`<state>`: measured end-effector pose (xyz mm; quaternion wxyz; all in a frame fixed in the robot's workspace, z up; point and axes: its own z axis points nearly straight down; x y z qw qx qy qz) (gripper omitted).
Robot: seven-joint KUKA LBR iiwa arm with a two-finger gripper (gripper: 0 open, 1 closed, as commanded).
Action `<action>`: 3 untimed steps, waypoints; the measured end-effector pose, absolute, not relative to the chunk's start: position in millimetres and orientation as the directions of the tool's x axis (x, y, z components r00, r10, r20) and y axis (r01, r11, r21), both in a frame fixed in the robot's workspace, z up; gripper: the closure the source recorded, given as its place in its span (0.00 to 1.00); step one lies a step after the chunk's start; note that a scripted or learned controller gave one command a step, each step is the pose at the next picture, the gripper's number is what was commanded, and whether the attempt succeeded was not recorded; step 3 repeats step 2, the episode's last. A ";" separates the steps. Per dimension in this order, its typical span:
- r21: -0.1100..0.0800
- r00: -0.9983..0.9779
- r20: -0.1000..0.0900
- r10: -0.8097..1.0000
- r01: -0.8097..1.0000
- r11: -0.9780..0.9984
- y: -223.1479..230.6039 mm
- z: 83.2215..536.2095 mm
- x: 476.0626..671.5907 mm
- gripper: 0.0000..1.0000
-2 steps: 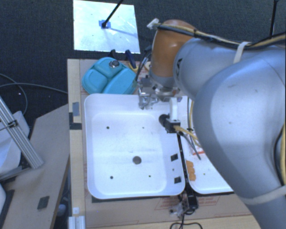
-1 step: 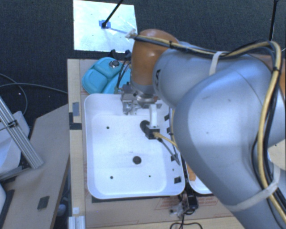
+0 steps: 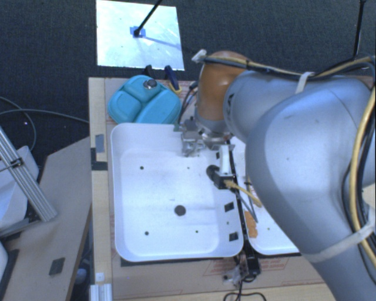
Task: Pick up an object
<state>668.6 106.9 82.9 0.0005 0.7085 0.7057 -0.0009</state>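
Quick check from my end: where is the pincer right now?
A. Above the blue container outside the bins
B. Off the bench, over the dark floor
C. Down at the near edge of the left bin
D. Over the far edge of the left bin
D: the pincer hangs at the far rim of the left bin, just right of the blue container.

A blue moulded plastic container (image 3: 144, 100) sits at the far edge of the desk (image 3: 100, 194), just beyond the far rim of the left bin. Behind it, off the desk, a pale reflective sheet (image 3: 138, 34) lies on dark carpet (image 3: 44, 53), with a thin black rod (image 3: 148, 17) slanting across it. Off the desk's left edge, a ribbed aluminium bar (image 3: 22, 176) leans over a grey side surface (image 3: 50, 235), and thin black cables (image 3: 35, 114) trail nearby.
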 end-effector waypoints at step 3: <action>0.008 -0.008 0.006 1.000 1.000 0.008 184.0 197.8 550.6 1.00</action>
